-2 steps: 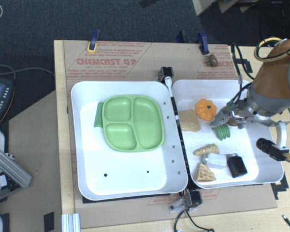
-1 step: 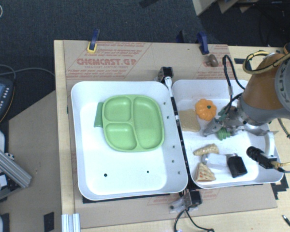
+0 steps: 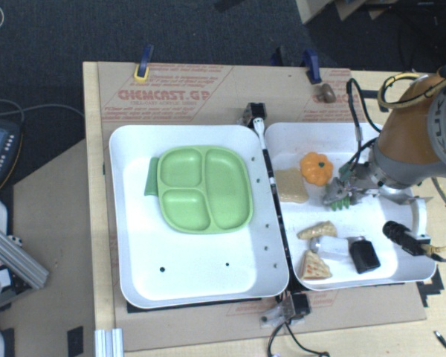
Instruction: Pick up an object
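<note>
My gripper [image 3: 340, 197] hangs low in the right bin [image 3: 334, 136], near its middle. An orange toy pumpkin [image 3: 316, 167] lies just up and left of it. A beige flat slab [image 3: 291, 186] rests to its left, against the bin's left wall. Nearer the front lie a tan crumpled piece [image 3: 317, 231], a wedge like a pizza slice [image 3: 316, 266] and a small black block [image 3: 365, 255]. I see nothing held in the gripper.
The left bin [image 3: 134, 222] holds a green three-part plate [image 3: 205, 188] with a green flat piece [image 3: 151, 177] tucked under its left edge. The arm's grey and orange body [image 3: 416, 136] overhangs the right bin's right side. Clamps and cables sit at the bench's back edge.
</note>
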